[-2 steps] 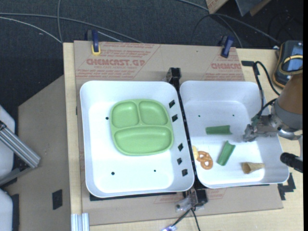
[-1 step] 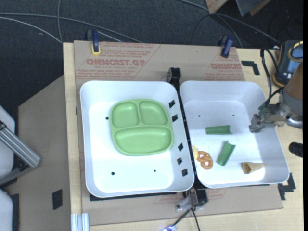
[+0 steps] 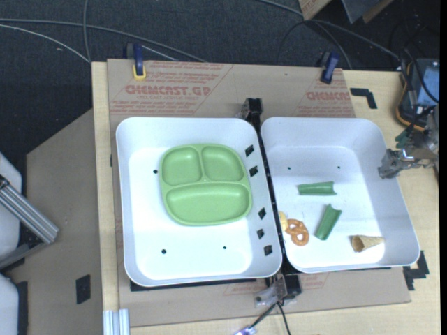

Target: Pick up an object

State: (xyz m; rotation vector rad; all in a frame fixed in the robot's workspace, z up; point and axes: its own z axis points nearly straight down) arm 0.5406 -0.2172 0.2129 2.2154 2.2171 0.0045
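Board (image 3: pixel 174 89) printed "CHEMCAST GP", green plate (image 3: pixel 205 184) in left bin (image 3: pixel 133 187), pretzel (image 3: pixel 296 230) in right bin (image 3: pixel 363 138), gripper (image 3: pixel 398 160) at right rim, grip state cannot be told

In the left bin (image 3: pixel 133 187) a green divided plate (image 3: pixel 206 185) fills the middle, leaving bare floor along the lower edge and left side. The right bin (image 3: pixel 370 135) is bare across its upper half. Lower down lie two green pieces (image 3: pixel 316 188) (image 3: pixel 327 222), a pretzel (image 3: pixel 297 230) and a tan cone (image 3: pixel 367 242), with narrow gaps between them.
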